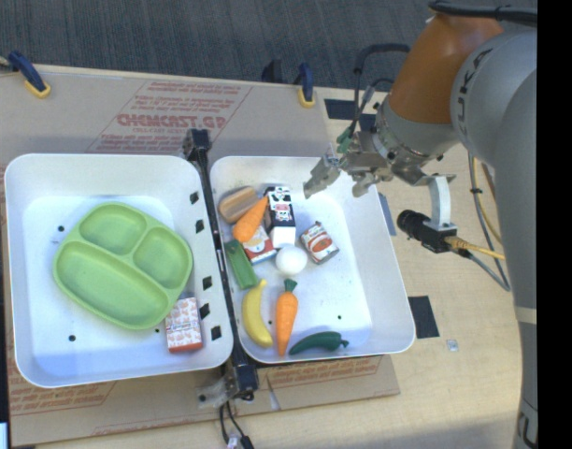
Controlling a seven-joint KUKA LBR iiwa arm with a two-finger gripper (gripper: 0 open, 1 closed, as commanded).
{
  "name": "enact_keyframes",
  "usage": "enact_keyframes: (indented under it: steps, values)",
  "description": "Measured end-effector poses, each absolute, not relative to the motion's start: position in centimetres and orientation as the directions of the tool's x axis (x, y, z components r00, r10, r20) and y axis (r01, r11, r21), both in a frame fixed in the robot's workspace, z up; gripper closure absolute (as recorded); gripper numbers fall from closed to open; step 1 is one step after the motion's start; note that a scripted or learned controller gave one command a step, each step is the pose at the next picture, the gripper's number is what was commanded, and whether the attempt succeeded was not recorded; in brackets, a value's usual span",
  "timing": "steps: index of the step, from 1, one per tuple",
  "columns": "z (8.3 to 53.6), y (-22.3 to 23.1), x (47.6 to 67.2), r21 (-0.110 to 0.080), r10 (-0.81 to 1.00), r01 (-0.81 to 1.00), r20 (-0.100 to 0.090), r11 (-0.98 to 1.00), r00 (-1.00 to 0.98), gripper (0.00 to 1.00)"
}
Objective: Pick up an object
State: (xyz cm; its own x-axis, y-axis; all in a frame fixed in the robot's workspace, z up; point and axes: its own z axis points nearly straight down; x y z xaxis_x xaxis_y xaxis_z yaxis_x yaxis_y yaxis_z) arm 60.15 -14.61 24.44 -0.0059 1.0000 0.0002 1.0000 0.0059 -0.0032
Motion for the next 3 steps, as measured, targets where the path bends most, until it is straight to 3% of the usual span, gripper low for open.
enact_keyframes:
  steps: [1,3]
  values:
    - [23.50,-14.65,52.19,-0.003,1.000,1.000,-0.001,0.007,-0.007,0.00]
    - [23.51,-14.65,52.20,-0.002,1.000,1.000,-0.001,0.007,-0.007,0.00]
